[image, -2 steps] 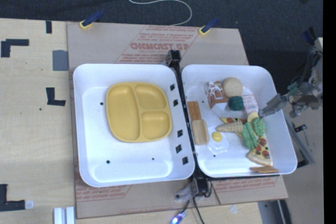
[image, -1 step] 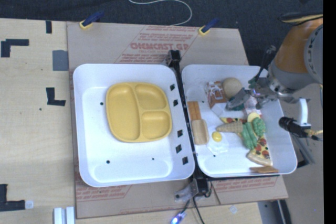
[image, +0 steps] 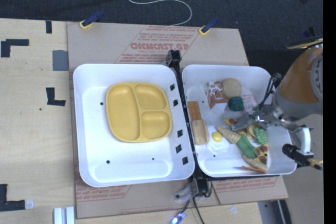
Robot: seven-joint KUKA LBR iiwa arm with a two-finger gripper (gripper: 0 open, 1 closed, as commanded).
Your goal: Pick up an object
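The right bin (image: 210,72) holds several toy foods. A beige round piece (image: 231,85), a teal piece (image: 235,104) and a red-and-white packet (image: 214,94) lie at its back. A brown block (image: 193,111) and a tan loaf (image: 199,131) lie along the left wall. A small yellow piece (image: 216,137), a pale cone (image: 228,136), a green vegetable (image: 247,146) and a pizza slice (image: 257,163) sit toward the front. My gripper (image: 240,124) is low in this bin, among the cone, the green vegetable and a green-yellow piece (image: 260,135).
The left bin (image: 89,128) carries a yellow divided plate (image: 139,112). A black divider (image: 178,107) with clips runs between the bins. The grey and orange arm (image: 299,86) overhangs the right bin's right wall. A white cable (image: 157,1) lies beyond the cardboard.
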